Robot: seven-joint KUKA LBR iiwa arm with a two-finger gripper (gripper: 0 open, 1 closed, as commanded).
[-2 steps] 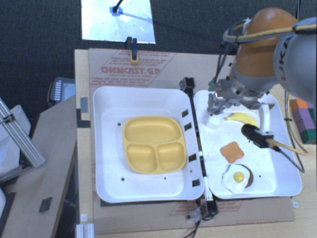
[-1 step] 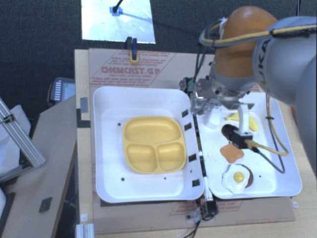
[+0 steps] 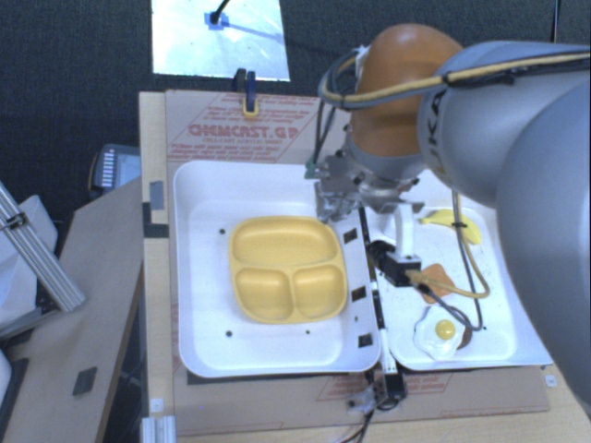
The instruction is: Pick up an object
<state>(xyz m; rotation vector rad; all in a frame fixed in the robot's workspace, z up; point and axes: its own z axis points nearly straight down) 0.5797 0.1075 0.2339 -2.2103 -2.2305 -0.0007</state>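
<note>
The gripper (image 3: 334, 201) hangs over the left bin's (image 3: 199, 275) far right corner; whether it is apart or together I cannot tell. The yellow divided plate (image 3: 286, 268) lies mid-bin: probably light, stiff, slick plastic, best pinched at its raised rim.

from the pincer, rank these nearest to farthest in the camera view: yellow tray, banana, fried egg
Measured from the pincer:
1. yellow tray, left bin, just below-left of it.
2. banana, right bin, off to the right.
3. fried egg, right bin's near corner.
</note>
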